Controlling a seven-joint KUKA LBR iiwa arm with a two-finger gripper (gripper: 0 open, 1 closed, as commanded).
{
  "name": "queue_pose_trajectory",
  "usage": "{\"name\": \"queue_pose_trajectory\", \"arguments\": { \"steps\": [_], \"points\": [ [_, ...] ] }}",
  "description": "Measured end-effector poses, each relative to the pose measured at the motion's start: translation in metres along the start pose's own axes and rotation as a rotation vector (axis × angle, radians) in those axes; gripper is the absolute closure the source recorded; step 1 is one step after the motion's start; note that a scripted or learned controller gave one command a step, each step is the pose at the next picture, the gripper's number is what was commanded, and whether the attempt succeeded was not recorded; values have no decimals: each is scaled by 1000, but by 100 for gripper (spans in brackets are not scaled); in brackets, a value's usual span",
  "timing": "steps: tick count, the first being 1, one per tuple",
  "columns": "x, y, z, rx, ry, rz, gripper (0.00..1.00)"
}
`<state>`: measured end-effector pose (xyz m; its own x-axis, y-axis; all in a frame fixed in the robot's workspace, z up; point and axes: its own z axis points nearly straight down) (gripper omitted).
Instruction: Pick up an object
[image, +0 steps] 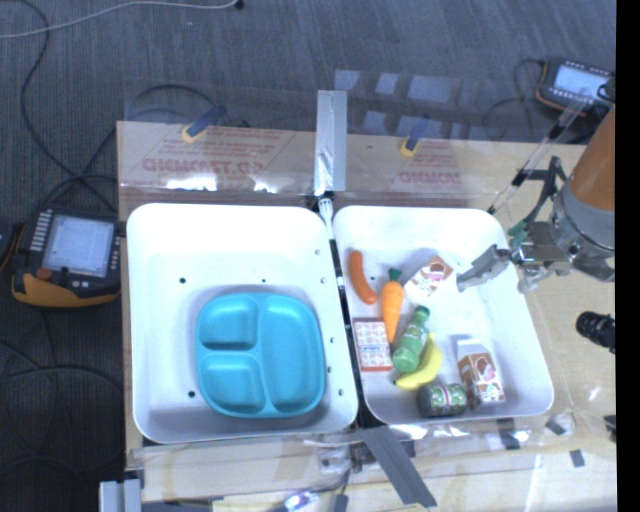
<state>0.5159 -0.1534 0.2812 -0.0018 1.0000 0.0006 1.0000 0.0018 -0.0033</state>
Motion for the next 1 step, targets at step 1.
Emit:
{"name": "queue_pose_trajectory", "arguments": {
  "steps": [1],
  "points": [
    [-9, -10, -153, -3, -3, 48, 0]
  ]
}}
